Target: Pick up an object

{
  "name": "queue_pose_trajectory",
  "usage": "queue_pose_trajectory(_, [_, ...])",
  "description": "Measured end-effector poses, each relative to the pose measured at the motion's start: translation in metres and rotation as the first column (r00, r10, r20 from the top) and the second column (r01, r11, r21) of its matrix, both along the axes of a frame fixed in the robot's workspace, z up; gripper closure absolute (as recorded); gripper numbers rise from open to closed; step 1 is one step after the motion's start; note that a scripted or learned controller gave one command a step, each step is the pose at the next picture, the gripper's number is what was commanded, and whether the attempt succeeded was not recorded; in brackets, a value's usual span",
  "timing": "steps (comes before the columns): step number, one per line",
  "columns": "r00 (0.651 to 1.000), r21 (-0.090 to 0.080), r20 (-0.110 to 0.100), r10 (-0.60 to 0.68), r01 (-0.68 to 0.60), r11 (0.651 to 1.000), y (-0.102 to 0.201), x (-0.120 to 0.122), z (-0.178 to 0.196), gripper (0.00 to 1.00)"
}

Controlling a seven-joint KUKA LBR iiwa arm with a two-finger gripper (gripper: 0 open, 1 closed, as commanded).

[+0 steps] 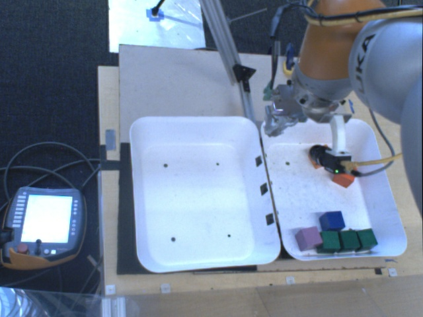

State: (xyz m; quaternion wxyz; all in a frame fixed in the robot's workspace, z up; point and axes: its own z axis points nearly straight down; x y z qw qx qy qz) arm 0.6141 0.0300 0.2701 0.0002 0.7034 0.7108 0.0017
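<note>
My gripper [273,125] hangs over the far left corner of the right bin [390,207], close to the rim it shares with the left bin. Nothing shows between its tips. An orange block [344,181] lies in the middle of the right bin, to the right of and nearer than the gripper. Along that bin's near edge sit a blue block [332,220], a purple block [308,238] and a row of three green blocks [348,241]. All of these lie well apart from the gripper.
The left bin [142,197] stands beside the right one, with black clips [264,189] along the shared rim. A slanted metal pole [221,32] rises behind the bins. A teach pendant [43,226] lies off the bench at the left.
</note>
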Motion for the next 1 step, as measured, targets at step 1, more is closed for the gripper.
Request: queue_pose_trajectory(1, [1.0,0.0,0.0,0.0,0.0,1.0,0.0603,-0.0017,-0.0034,1.0])
